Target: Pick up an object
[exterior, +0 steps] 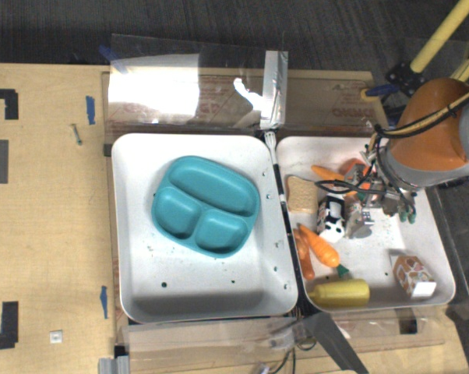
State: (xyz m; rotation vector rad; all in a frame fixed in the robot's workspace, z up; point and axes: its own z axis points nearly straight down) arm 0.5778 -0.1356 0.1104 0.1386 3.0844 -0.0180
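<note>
The right bin (441, 267) holds several small objects. A black-and-white cow-like toy (330, 219) sits near its middle. An orange carrot (322, 248) lies just below it, and a tan block (299, 195) rests by the left wall. A yellow piece (340, 291) lies at the front wall, and a brown-and-white patterned box (412, 274) sits at the front right. My gripper (361, 215) is low in the bin, right beside the cow toy, under the orange-banded wrist (429, 135). Orange pieces (340, 171) lie behind it.
The left bin (141, 271) carries a teal divided plate (206, 204). A clear plastic wall (211, 92) stands behind both bins. Wooden bench surface (40, 209) stretches to the left. A yellow pole (445, 26) crosses the top right corner.
</note>
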